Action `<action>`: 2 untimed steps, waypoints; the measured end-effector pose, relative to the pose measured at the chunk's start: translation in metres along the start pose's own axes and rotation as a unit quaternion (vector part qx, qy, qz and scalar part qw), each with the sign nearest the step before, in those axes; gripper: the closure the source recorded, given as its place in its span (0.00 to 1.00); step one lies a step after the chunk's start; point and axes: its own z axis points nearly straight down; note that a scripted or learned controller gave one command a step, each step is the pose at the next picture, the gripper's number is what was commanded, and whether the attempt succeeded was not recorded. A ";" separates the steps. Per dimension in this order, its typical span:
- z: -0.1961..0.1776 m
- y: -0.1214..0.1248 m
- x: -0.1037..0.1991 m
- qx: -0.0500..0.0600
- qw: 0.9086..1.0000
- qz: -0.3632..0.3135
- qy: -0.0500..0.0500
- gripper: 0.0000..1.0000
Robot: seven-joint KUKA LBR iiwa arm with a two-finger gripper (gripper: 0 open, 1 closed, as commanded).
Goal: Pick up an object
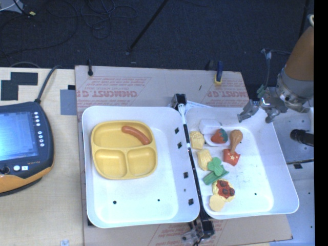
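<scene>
Two white bins side by side: left bin (102,209), right bin (279,188).

In the left bin, toward 10 o'clock, a yellow divided tray (110,163) with a toy sausage (136,134) in its upper compartment.

In the right bin, toward 9 o'clock, a cluster of toy food: corn cob (197,139), strawberry (220,136), drumstick (235,138), red piece (231,158), second corn piece (204,160), green piece (215,171), pizza slice (222,193).

At the right bin's 1 o'clock corner, gripper (259,113) hanging above the rim, fingers spread apart, nothing between them, well clear of the food.

At 9 o'clock on the bench, a teach pendant (23,142).
</scene>
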 end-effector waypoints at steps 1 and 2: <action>0.128 -0.055 0.043 0.004 1.000 0.001 0.002 0.00; 0.124 0.005 0.084 0.001 1.000 0.000 -0.001 0.00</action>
